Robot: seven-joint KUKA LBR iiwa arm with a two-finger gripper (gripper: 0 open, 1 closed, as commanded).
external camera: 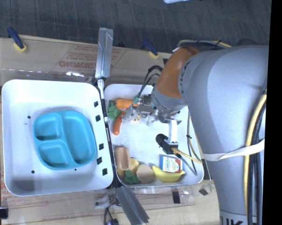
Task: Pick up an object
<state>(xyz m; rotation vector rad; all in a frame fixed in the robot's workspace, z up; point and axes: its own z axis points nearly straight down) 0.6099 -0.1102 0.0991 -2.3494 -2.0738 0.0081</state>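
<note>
The right bin (147, 135) holds several toy foods. An orange carrot (124, 103) and a green leafy piece (114, 113) lie at its far left corner, with a red-orange sausage (116, 126) just below them. My gripper (139, 111) hangs low over the bin's far part, right beside the carrot and close to the sausage. The wrist hides what is under it. Along the near edge lie a tan bun (122, 156), a green piece (131, 178), a pale round piece (145, 174), a banana (169, 175) and a small blue and red box (170, 163).
The left bin (20, 109) holds a blue divided plate (64, 139). A raised divider (104, 131) with black clips separates the two bins. The arm's grey body covers the bench to the right of the right bin.
</note>
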